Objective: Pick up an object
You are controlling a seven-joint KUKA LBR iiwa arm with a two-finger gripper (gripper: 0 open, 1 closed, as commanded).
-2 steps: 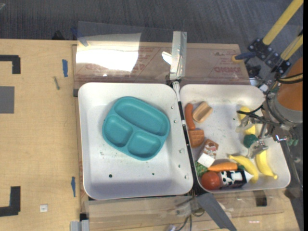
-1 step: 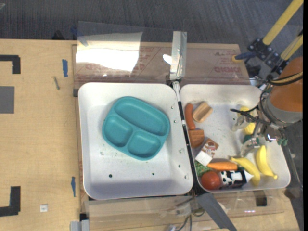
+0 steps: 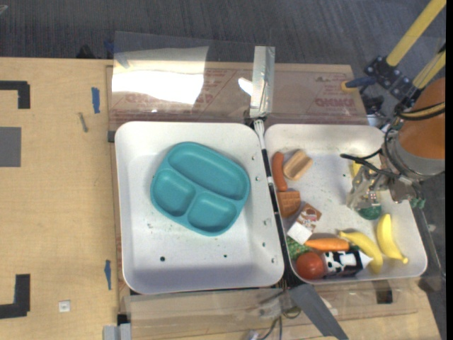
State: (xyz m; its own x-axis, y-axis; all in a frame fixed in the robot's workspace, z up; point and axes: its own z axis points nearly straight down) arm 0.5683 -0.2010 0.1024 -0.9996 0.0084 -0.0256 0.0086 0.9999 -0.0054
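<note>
Yellow bananas (image 3: 379, 241) and a carrot (image 3: 327, 244) lie near the tool (image 3: 368, 193).

Gripper (image 3: 369, 195) low over right bin (image 3: 333, 139) nr its right side, w/ a small green-ish item right at the tips, can't tell if gripped. Right bin: two bananas (image 3: 388, 238), carrot (image 3: 327, 244), tomato (image 3: 310, 264), b/w cow toy (image 3: 345, 261), hot dog bun (image 3: 297, 164). Left bin (image 3: 134, 183) has teal divided plate (image 3: 201, 187).
</note>
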